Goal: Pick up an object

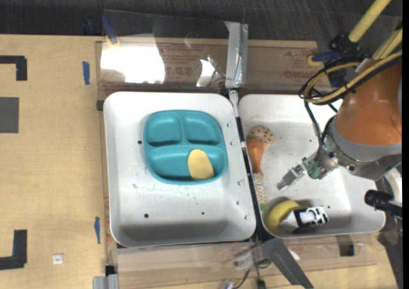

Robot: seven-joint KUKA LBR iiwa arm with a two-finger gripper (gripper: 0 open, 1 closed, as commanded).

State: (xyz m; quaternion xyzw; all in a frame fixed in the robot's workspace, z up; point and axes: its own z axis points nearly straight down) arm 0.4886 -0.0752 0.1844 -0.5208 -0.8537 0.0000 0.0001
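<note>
Banana beside toy car

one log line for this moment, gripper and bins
gripper: over right bin, holding nothing | left bin: teal tray, yellow piece on it | right bin: banana

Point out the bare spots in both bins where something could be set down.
Left bin: a wide bare strip along the near edge, below the teal tray, plus narrow margins either side. Right bin: bare floor in the far middle, between the ice cream cone toy and the gripper. Its near edge is crowded by the banana and black-and-white toy.
</note>
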